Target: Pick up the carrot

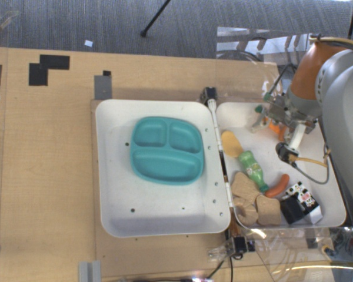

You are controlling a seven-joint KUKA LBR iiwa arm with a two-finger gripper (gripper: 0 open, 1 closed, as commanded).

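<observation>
Tan wooden bench (47, 175), grey carpet (76, 10) behind. Left bin (159, 225) holds teal divided plate (166, 150). Jaws (275, 121) over right bin (238, 113), spread unclear; orange carrot (276, 126) beneath them.

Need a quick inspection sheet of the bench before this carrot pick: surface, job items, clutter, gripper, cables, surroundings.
Surface: wooden bench bearing a left bin and a right bin, side by side.
Job's things: an orange object, probably the carrot, in the right bin's far end, mostly hidden under the gripper.
Clutter: teal divided plate in the left bin; in the right bin a yellow piece, green bottle, sausage, tan blocks, black-and-white box.
Grippers: gripper low over the orange object; hold cannot be confirmed.
Cables: loop of cable hanging off the wrist over the right bin.
Surroundings: grey carpet, black stand leg.
</observation>
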